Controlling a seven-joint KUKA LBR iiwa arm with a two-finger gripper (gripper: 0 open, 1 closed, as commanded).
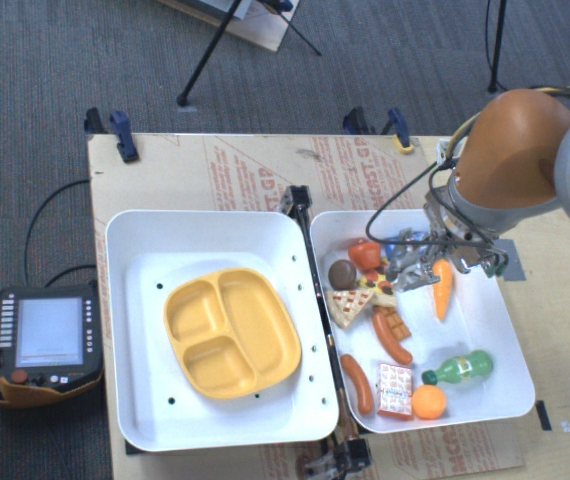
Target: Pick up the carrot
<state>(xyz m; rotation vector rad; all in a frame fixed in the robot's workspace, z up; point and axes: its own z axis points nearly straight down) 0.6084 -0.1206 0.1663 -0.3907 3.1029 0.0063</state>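
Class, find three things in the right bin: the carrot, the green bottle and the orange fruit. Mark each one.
carrot (443, 290), camera view, middle of its orange body.
green bottle (459, 368), camera view, middle of its body.
orange fruit (428, 402), camera view, centre of its round top.

Robot lab, clamped bench, teach pendant

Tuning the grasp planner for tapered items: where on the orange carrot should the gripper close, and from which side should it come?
Probably the thick upper half of the orange carrot, from above. It lies flat in the right white bin, running up-down in view and tapering to its lower tip. White floor shows to its left and right, so closing across its width suits. The gripper hangs near its thick end.
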